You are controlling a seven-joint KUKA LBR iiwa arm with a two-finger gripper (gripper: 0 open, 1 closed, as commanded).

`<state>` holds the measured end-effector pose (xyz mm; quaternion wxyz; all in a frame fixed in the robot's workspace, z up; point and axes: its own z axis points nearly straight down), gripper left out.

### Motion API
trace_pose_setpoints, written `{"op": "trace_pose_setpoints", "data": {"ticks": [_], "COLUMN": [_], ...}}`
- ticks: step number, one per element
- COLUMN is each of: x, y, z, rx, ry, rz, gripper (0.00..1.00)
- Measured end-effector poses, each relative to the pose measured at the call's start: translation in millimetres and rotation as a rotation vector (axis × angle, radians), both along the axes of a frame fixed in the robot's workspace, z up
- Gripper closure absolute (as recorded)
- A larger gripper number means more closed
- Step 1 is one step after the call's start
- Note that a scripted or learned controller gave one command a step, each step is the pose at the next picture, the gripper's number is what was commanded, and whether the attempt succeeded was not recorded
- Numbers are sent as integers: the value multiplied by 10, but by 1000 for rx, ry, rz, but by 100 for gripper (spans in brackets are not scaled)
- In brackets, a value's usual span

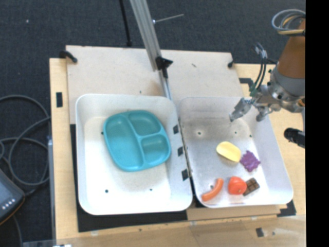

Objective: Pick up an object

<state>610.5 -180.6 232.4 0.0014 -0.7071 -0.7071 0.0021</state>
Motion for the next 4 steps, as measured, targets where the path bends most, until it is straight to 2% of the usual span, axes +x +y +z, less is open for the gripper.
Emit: {"op": "trace_pose_setpoints", "data": {"ticks": [2, 3, 4], "x": [-142, -120, -41], "y": [22, 3, -81], "z": [-1149, -1000, -401], "rx": [0, 0, -2], "ry": [-1, -10, -12], "rz": [-1, -7, -3], "gripper": [0, 100, 100]}}
